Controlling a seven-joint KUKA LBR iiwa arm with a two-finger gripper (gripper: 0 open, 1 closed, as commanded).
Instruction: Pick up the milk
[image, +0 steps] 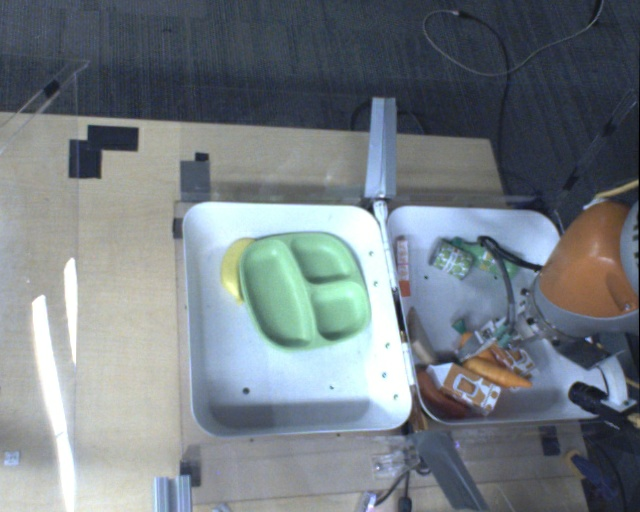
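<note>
A small green and white carton (456, 258), likely the milk, lies on its side near the back of the right bin (430, 300). My gripper (496, 335) reaches in from the right, below the orange band of the arm (590, 270). It sits low over a cluster of items in the front half of that bin, well in front of the carton and apart from it. A black cable curves from the wrist back toward the carton.
Under and in front of the gripper lie an orange carrot-like piece (503, 373), an orange and white box (472, 389) and a dark brown item (440, 397). A red and white stick pack (402, 264) lies along the right bin's left wall. A green divided tray (303, 288) over a yellow item (232, 268) sits in the left bin.
</note>
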